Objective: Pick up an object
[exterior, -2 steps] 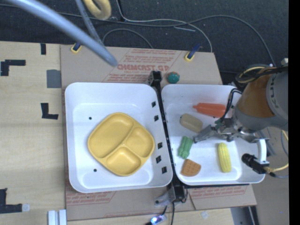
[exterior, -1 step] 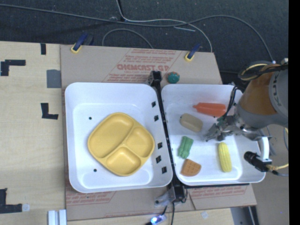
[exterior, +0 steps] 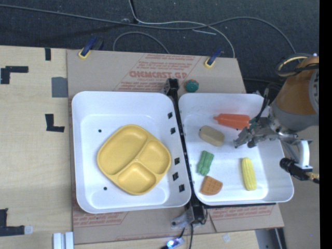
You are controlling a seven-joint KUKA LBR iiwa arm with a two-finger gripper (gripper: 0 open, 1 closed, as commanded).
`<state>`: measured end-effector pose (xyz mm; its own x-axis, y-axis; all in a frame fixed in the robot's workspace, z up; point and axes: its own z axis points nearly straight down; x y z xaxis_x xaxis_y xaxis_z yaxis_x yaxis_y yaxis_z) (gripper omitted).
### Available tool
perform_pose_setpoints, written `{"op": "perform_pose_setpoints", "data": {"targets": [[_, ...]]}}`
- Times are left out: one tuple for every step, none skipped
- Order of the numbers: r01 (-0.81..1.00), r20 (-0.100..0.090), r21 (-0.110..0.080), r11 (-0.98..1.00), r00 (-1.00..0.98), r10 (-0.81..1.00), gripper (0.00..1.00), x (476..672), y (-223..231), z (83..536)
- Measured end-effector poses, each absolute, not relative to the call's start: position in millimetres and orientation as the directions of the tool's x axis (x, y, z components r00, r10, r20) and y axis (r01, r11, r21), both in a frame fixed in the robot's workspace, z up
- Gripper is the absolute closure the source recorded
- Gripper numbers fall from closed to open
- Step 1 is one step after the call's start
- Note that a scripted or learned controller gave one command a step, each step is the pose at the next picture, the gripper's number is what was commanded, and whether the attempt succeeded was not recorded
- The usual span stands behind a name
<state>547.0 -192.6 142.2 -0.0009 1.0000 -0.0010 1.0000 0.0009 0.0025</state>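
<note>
The right bin (exterior: 228,101) holds several toy foods: an orange carrot (exterior: 231,120), a beige potato-like piece (exterior: 211,135), a green cucumber-like piece (exterior: 205,163), a brown waffle-like piece (exterior: 211,185) and a yellow corn cob (exterior: 248,173). My gripper (exterior: 245,139) hangs over the bin's right half, just right of the beige piece and below the carrot's right end. Its dark fingers point left and down, and nothing shows between them.
The left bin (exterior: 83,105) holds a yellow divided plate (exterior: 134,158). A small teal ball (exterior: 192,85) lies on the cardboard behind the bins. Black clips run along the wall between the bins. The arm's orange band (exterior: 296,95) stands at the right.
</note>
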Motion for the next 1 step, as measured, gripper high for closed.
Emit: {"op": "perform_pose_setpoints", "data": {"targets": [[1.000, -0.001, 0.004, 0.002, -0.002, 1.000, 1.00, 547.4, -187.2, 204.2]]}}
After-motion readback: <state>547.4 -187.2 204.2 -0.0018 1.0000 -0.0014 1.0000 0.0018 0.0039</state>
